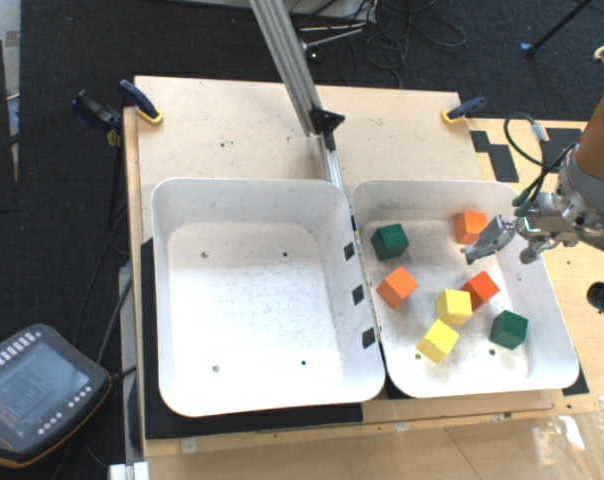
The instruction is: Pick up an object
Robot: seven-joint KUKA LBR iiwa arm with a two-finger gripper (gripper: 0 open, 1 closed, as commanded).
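Orange cube [470,226] is sitting at the back of the right bin [552,368], just beside the gripper [507,238], closest candidate. Six more cubes are lying loose in that bin: red cube [482,288], two yellow, two green, another orange. Gripper is hanging over the bin's right side, fingers spread apart, gripping nothing. Judging: pick not yet done; descent, close and lift all remaining. Left bin [172,208] isn't involved.
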